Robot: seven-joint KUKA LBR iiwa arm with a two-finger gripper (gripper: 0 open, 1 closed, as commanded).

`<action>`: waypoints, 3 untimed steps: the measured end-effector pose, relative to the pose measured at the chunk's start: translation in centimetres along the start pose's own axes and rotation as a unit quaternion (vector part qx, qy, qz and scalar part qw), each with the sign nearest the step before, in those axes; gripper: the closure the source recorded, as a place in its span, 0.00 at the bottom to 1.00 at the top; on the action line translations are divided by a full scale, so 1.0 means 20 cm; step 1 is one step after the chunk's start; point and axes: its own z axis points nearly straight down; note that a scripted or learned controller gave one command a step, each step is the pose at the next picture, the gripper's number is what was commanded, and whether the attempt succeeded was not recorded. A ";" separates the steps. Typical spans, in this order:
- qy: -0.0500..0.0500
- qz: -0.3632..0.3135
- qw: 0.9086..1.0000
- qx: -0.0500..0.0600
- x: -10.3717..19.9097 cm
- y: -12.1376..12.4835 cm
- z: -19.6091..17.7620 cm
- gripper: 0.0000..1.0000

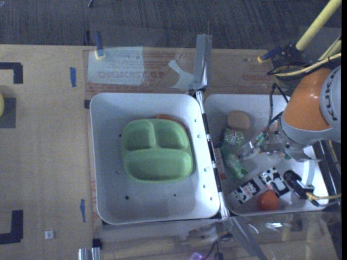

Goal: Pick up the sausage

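A grey robot arm with an orange band (pixel 303 110) reaches in from the right over a wooden table (pixel 43 161) that carries two shallow white bins side by side. The claw (pixel 261 146) hangs over the middle of the right bin (pixel 320 191). From this angle it cannot be told whether the claw is wide or narrow, and nothing can be seen held in it.

The sausage (pixel 238 120), as far as can be told, is the tan-brown rounded piece lying near the claw, just left of it and toward the far side of the bin, apart from it. A green packet (pixel 233 138) lies just left of the claw, touching the sausage's near edge. On the near side of the claw lie two black-and-white patterned pieces (pixel 247 190), and beyond them a red tomato (pixel 267 200).

Well to the left of the claw, the left bin (pixel 108 199) holds a green divided plate (pixel 157 149). A reddish-orange sliver (pixel 165 116) peeks out past the plate's far edge, too hidden to identify.
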 end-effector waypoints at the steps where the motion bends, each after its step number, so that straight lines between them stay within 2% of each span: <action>1: -0.001 0.002 1.000 -0.003 -0.01 0.01 -0.06 1.00; 2: 0.000 0.082 0.997 0.001 0.52 0.31 -0.49 1.00; 3: -0.001 0.020 1.000 0.000 0.15 0.46 -1.08 1.00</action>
